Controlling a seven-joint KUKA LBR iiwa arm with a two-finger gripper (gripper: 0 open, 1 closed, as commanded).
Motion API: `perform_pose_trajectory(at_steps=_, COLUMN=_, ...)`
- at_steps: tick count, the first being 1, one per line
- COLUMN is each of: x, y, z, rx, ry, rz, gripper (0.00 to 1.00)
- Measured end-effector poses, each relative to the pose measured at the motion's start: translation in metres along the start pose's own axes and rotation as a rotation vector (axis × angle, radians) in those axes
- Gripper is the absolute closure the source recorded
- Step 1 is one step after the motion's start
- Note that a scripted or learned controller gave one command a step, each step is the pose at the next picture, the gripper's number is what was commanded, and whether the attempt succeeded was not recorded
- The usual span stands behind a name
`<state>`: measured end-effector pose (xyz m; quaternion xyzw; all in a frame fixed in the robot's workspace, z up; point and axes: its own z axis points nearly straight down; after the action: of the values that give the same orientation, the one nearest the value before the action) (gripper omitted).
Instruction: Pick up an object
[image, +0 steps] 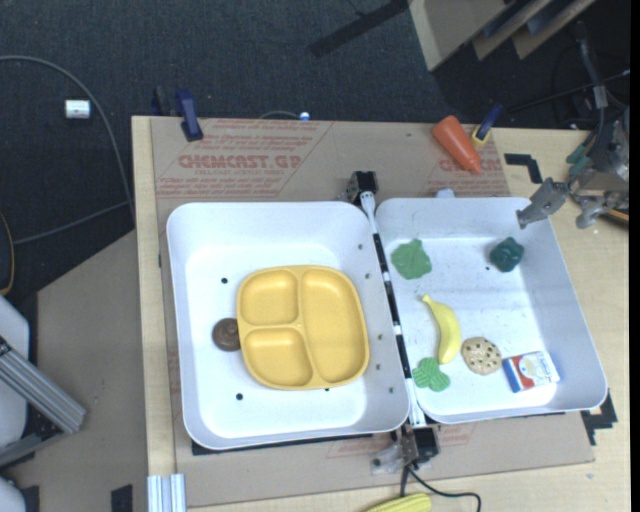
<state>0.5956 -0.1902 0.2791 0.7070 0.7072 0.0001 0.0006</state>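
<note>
The right bin (560, 300) holds several small objects. A light green leafy piece (411, 259) lies near its left wall and a dark green lump (506, 254) sits toward the back right. A yellow banana (444, 328) lies in the middle, with a cookie (481, 355) and a green broccoli-like piece (431, 375) near the front. A small red, white and blue carton (528, 371) rests at the front right. My gripper (562, 200) hangs over the bin's far right corner, up and to the right of the dark green lump, apart from all objects.
The left bin (195, 300) holds a yellow divided plate (301, 326) with a brown round piece (226, 334) at its left side. An orange object (457, 144) lies on the board behind the right bin. Blue clamps (187, 115) stand at the board's back edge.
</note>
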Motion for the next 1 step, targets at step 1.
perform_pose_trajectory(at_steps=1, x=0.053, y=0.0128, z=0.0945, rx=0.002, ry=0.002, rz=-0.001, gripper=0.0)
